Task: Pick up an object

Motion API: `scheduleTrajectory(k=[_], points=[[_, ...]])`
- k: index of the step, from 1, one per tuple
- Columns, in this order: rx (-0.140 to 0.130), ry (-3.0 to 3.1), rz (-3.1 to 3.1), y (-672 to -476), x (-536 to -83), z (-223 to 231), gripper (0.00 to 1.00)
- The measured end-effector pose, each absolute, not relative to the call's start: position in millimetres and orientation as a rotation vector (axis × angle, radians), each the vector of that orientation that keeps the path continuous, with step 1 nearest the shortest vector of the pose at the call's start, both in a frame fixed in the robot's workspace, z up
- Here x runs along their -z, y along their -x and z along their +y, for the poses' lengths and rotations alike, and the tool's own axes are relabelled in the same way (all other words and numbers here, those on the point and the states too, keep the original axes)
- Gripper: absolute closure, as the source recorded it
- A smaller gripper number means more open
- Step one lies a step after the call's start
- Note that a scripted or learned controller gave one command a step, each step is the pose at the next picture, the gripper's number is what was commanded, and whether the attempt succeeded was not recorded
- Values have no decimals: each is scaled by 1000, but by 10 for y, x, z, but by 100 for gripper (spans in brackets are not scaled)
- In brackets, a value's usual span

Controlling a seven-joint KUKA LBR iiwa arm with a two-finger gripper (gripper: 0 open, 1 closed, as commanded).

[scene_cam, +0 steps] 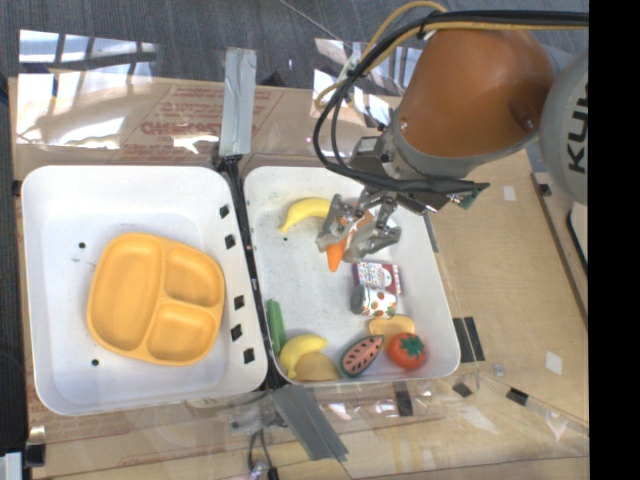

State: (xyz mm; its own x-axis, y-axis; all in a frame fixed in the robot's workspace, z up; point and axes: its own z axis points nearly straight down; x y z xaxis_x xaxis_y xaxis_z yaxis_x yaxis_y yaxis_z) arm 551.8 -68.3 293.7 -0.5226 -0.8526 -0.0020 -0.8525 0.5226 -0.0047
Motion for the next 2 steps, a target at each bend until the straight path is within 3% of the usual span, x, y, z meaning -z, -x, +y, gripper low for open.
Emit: scheduleTrajectory(k=[1, 2], points=[[-5, 1594, 2707, -6093, -2641, -277, 100], [1, 1665, 2663, -5433, -2692, -416, 100]])
